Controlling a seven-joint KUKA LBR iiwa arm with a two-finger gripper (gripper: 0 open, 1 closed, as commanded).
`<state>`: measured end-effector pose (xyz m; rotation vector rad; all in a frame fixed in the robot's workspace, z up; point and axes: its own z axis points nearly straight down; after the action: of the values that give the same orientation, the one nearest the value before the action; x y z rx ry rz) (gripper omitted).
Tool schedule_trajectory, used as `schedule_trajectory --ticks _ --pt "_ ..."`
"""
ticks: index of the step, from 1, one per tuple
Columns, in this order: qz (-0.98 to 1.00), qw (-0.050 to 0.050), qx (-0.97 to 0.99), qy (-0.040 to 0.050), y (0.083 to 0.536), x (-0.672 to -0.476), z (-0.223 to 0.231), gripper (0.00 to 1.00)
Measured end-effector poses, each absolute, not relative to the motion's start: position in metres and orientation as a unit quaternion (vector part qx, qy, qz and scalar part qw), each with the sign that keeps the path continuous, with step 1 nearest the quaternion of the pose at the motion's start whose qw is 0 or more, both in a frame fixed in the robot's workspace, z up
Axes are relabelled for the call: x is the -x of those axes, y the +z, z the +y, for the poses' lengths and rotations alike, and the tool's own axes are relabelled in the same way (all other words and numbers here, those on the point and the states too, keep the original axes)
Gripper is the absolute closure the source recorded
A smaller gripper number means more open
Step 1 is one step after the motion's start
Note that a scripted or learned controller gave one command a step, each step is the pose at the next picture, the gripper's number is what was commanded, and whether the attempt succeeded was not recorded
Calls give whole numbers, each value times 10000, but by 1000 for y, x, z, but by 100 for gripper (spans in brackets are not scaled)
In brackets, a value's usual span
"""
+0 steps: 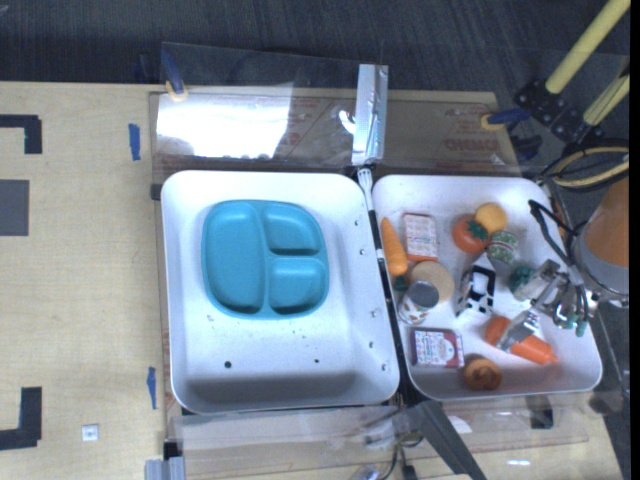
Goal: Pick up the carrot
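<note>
An orange carrot (394, 247) lies lengthwise against the left wall of the right bin (590, 373). My gripper (525, 323) is down low at the right side of that bin, far from this carrot. It sits right over another orange tapered piece (537, 349), whose two ends stick out on either side of it. Whether that piece is held cannot be made out. The arm's orange band (612, 236) shows at the right edge.
The right bin is crowded: a red-and-white box (420, 235), a tomato (469, 234), a can (424, 292), a black-and-white cow toy (478, 290), a green jar (505, 248), a red card (436, 347). The left bin (190, 368) holds a blue divided plate (265, 257).
</note>
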<state>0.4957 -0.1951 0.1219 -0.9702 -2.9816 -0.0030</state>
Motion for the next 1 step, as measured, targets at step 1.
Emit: schedule_trajectory --ticks 1 --pt "-9520 -43 3061 -12 208 -554 -158 0"
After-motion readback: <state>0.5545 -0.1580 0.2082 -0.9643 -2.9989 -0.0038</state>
